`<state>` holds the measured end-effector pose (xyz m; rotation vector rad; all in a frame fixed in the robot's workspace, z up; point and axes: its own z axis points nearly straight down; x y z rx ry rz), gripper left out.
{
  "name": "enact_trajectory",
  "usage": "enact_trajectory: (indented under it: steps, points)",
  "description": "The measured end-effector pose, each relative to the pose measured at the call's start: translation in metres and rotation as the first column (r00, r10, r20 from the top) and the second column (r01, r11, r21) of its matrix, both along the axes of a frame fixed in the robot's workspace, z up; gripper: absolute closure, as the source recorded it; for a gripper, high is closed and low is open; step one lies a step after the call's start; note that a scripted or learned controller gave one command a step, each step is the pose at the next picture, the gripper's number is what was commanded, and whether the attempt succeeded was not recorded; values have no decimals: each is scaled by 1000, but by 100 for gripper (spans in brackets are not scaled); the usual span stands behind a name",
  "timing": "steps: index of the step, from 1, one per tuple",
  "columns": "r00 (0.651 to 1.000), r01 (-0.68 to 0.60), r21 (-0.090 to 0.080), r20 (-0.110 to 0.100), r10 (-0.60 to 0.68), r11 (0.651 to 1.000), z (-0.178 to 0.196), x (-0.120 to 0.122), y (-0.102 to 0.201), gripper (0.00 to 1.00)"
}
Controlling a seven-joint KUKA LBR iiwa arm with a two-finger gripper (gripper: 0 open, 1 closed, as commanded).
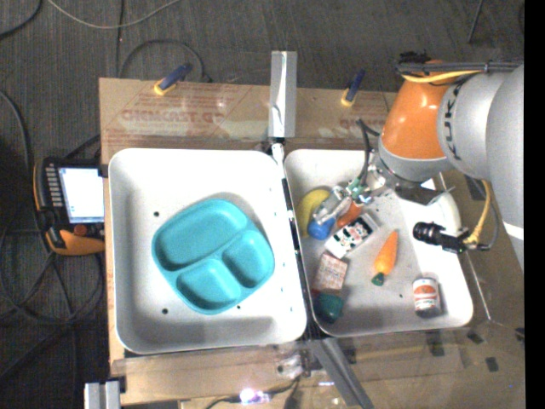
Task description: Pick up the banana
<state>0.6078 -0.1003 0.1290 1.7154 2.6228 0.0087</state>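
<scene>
The banana (312, 204) lies at the left wall of the right bin (460, 313), with the gripper (347, 196) low just beside it; whether the tool is clenched or released cannot be told. The risk is crowding: a blue object (321, 227) touches the smooth, curved yellow fruit, and a small printed box (351, 233) sits close, so a closing grasp may catch them instead. A tapered orange carrot (386, 256) lies well apart.

Pincer (347, 196) low beside banana (312, 203) in right bin (460, 313), teal tray (215, 256) left
</scene>
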Motion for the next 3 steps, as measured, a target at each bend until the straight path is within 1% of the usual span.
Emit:
enact_trajectory:
  steps: [1, 2, 3]
  points:
    - [980, -199, 0, -23, 199, 980, -38, 59, -13, 0]
    - [986, -164, -1, -8, 164, 987, 55, 58, 40, 0]
    - [908, -419, 6, -22, 419, 908, -34, 57, -18, 0]
